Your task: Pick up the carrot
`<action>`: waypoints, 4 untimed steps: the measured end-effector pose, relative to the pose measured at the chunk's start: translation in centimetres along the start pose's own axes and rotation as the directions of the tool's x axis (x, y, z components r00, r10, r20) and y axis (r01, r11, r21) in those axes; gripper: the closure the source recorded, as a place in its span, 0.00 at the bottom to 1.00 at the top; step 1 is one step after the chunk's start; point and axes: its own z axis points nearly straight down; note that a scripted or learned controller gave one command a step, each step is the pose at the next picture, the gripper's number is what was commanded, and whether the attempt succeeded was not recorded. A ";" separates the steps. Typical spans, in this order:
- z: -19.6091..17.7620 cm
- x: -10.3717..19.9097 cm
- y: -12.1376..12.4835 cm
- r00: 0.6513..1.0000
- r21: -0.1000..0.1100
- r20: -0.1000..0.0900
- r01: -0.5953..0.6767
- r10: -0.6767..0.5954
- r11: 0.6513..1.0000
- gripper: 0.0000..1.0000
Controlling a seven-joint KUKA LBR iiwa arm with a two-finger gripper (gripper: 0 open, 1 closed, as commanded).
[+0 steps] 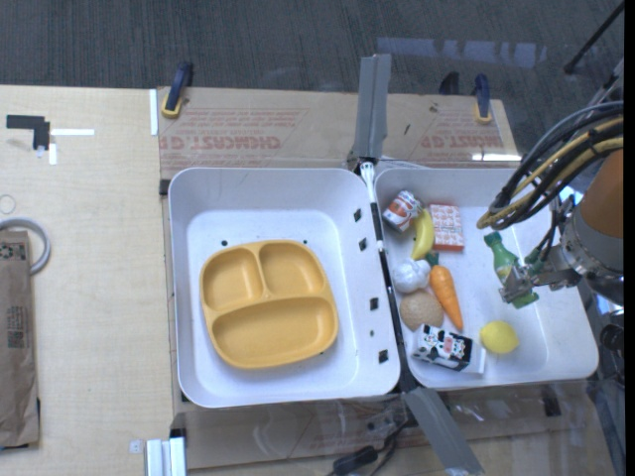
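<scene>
While the carrot (446, 297) is lying in the right bin (571, 360) between the bread roll (422, 309) and lemon (499, 337), I'm seeing the gripper (518, 291) hanging beside a green bottle (501, 255); its grip I cannot tell.

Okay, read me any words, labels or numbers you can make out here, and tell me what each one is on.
"CHEMCAST GP", upside down and repeated in red: brown sheet behind the bins.
Print on the red packet, cow-patterned carton, small can and brown bag: too small to read.
</scene>
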 end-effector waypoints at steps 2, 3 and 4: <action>9.8 2.9 3.8 0.982 -0.005 0.004 0.188 -0.188 0.982 0.00; 9.9 4.9 0.3 0.802 -0.004 0.004 0.598 -0.598 0.802 0.00; 9.9 0.0 -0.5 0.994 -0.005 0.004 0.111 -0.111 0.994 0.00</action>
